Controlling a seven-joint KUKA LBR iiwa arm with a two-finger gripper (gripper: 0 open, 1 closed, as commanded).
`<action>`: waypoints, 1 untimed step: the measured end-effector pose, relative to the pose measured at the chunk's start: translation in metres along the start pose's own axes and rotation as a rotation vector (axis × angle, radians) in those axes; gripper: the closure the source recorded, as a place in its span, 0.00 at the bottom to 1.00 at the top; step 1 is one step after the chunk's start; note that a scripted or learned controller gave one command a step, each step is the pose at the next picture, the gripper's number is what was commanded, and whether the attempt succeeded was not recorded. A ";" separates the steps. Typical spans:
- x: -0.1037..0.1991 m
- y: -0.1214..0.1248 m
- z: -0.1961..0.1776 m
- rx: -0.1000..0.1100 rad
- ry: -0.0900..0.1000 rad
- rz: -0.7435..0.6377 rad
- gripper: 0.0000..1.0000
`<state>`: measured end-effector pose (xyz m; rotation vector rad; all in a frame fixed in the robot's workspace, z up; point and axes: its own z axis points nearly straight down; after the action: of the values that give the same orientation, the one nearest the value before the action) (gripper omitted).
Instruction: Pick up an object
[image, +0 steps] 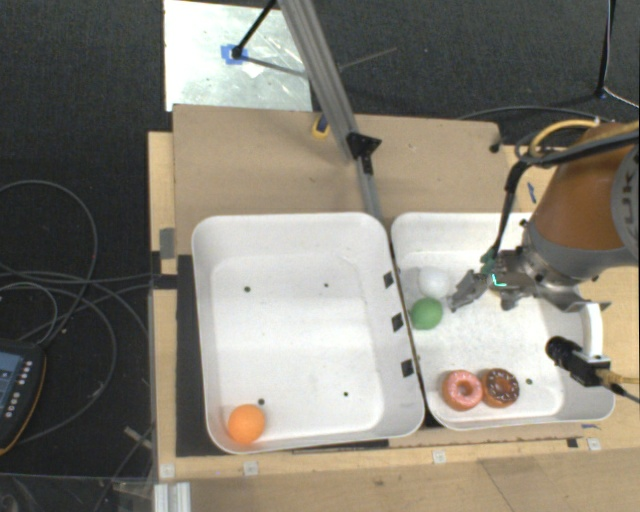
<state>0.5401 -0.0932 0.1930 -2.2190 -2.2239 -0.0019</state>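
text: none legible | labels: none | numbers: none | signs: none

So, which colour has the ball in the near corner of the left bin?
Orange. The ball shows plainly in the camera view, lying in the left bin.

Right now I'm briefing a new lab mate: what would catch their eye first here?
Probably the grey arm with its orange band, reaching in over the right bin. Next, the bright items: a pink donut beside a chocolate donut at that bin's near edge, a green ball by a white ball, and an orange ball in the left bin's near corner.
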 end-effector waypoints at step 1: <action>-0.006 -0.006 0.059 0.006 0.000 0.002 0.00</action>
<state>0.5340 -0.0987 0.1337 -2.2184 -2.2179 0.0047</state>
